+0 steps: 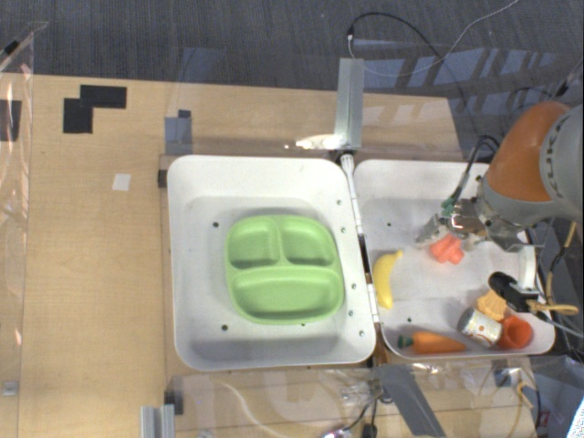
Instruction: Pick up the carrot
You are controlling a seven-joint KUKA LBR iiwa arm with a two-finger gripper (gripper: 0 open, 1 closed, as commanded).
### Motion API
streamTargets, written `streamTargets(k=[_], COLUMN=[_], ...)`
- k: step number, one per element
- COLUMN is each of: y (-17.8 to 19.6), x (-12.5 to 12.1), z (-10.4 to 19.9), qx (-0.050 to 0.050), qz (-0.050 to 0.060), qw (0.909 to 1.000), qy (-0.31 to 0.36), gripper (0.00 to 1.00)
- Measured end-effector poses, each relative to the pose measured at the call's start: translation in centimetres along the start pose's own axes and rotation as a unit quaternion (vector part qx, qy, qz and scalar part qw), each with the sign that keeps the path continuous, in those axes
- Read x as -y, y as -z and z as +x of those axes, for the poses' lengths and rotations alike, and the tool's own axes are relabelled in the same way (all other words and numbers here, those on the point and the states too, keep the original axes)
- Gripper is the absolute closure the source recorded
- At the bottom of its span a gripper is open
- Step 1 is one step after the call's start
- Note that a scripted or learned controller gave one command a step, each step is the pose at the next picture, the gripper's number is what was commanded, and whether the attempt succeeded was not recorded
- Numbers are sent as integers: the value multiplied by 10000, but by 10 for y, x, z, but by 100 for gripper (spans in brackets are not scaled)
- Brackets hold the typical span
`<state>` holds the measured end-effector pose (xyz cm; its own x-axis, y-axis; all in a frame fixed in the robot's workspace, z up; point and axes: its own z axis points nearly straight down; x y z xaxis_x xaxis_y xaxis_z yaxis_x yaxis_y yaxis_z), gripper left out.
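Observation:
The carrot, orange with a small green top pointing left, lies flat against the front wall of the right bin. My gripper hangs over the middle of that bin, well behind the carrot and apart from it. It is right above a salmon-pink toy. Nothing shows as held.
A yellow banana lies by the right bin's left wall. A tin can, an orange cup and a tan piece crowd the front right corner beside the carrot. The left bin holds a green divided plate.

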<state>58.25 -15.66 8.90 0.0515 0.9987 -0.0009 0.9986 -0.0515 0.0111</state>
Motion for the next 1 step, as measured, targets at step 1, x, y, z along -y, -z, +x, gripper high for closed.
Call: streamTargets(k=[1], y=[11], x=[-3], z=[2], qx=[-5], qz=[-30], qw=[10000], qy=[10], gripper=[100])
